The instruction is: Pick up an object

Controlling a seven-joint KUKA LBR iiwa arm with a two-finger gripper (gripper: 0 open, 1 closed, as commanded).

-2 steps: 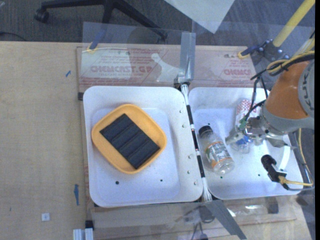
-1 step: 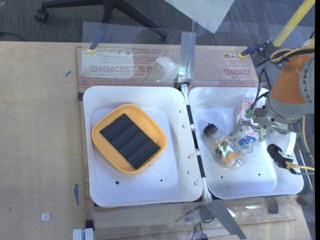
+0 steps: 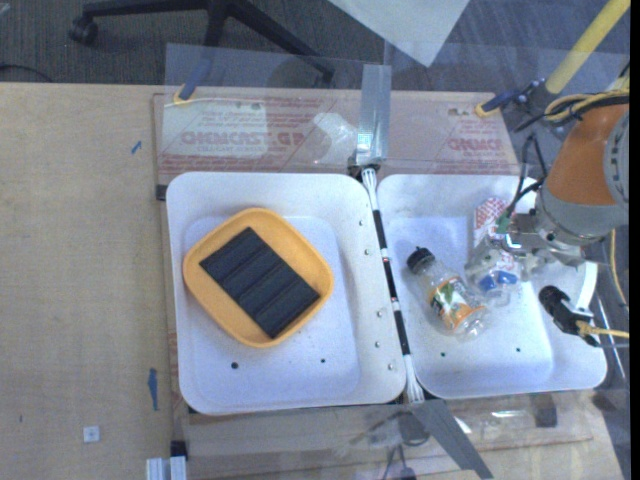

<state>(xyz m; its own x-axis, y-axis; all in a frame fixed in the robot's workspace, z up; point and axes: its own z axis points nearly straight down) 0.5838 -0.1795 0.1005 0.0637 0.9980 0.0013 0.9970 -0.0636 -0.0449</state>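
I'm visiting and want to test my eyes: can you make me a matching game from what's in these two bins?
Things:
1. yellow tray
2. small bottle
3. black cap
4. gripper

Places:
A. right bin, left of the bottle
B. left bin
C. over the right bin's clutter, near its right side
D. lying in the right bin, with orange inside

Pairs: 1-B, 2-D, 3-A, 4-C

My arm [image 3: 585, 163] shows orange over grey. Both bins [image 3: 200, 368] are white; one carries a yellow tray [image 3: 205, 268] with black ribbed panel [image 3: 262, 280]. The desk [image 3: 70, 268] is tan.
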